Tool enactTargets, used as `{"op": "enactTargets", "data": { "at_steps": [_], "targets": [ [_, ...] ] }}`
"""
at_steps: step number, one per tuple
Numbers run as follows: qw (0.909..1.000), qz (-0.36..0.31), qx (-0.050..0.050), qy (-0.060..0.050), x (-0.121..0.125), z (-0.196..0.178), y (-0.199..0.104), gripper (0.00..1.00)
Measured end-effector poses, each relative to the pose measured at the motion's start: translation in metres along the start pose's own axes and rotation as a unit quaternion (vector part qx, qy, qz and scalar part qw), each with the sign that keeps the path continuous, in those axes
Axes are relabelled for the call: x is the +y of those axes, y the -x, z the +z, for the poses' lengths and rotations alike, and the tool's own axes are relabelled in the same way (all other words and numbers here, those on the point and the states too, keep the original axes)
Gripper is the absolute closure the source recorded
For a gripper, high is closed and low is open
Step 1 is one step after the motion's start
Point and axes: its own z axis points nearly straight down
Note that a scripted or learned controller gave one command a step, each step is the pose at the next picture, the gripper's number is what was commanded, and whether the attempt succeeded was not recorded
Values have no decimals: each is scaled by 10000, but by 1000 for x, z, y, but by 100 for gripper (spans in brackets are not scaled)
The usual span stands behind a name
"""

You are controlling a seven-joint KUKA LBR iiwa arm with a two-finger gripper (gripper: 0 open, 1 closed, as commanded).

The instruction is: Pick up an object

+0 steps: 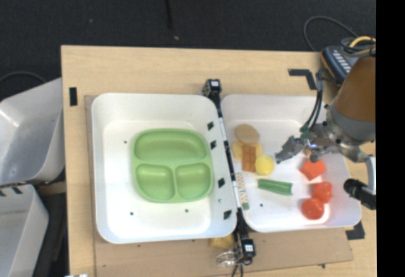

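A light wooden bench point(158, 70) carries two shallow white plastic bins side by side. The left bin point(114, 219) holds a light green plastic divided plate point(172, 164) with one long compartment on its far side and two smaller ones on its near side; it lies flat in the middle of that bin. The right bin point(272, 108) holds the loose items. At its left side, just beside the divider between the bins, a round tan disc point(247, 134) lies farthest from the camera, with an orange rectangular block point(249, 157) touching its near edge and a small yellow ball-shaped piece point(264, 165) just right of the block. Nearer the camera, a dark green elongated piece point(276, 186) lies roughly across the bin. Toward the right side sit three red-orange chunky pieces: one point(312, 169) farther back, one point(322, 190) in the middle, and one point(312, 208) nearest the front wall, the last two almost touching. The grey arm with its orange-brown band point(357, 89) reaches in from the right over the far right part of this bin. Its two-finger gripper point(297, 148) hangs low above the bin floor, between the yellow piece and the farthest red-orange chunk, just beside that chunk. Its dark fingers look spread apart, and nothing is seen between them.
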Motion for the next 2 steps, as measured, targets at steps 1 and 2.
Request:
{"op": "enactTargets", "data": {
  "at_steps": [1, 2],
  "targets": [
    [10000, -42, 6, 34, -10, -68, -79, 0],
    [10000, 12, 3, -40, -33, 11, -73, 0]
  ]
}}
